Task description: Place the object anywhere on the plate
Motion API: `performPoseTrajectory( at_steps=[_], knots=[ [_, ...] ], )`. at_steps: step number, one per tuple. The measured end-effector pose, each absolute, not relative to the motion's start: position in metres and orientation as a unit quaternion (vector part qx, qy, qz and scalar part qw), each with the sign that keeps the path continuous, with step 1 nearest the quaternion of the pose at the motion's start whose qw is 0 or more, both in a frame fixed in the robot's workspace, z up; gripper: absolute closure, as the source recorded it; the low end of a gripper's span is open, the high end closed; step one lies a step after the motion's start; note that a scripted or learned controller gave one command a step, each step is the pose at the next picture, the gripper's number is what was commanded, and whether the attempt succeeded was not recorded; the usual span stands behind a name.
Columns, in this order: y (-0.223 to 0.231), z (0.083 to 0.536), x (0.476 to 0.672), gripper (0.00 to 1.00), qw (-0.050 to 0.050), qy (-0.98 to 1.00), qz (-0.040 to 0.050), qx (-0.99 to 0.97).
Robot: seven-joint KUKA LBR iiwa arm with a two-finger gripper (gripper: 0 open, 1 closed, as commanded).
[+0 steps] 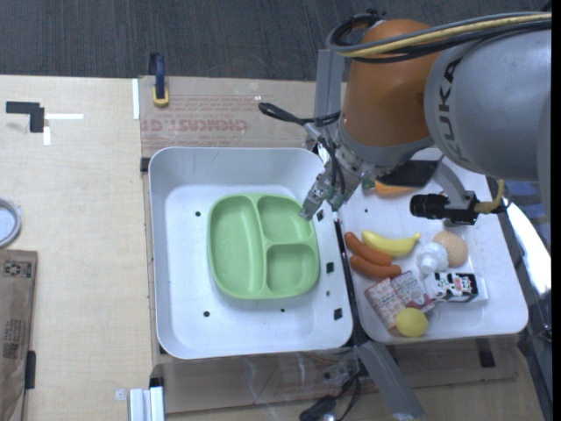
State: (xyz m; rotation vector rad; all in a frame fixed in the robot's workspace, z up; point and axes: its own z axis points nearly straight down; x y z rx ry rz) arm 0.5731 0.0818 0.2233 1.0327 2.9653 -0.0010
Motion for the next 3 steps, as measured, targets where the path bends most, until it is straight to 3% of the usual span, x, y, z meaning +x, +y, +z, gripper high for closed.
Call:
performPoseTrajectory(
  at_steps=[1,2,3],
  knots=[
    [0.1132,0.1209,0.6048,1.0,0.0,0.974,-0.0001,0.226],
    [0.113,0.1211,0.6049,0.0,0.0,0.974,0.0,0.226],
    [0.113,0.1211,0.605,0.0,0.0,0.974,0.0,0.226]
  ],
)
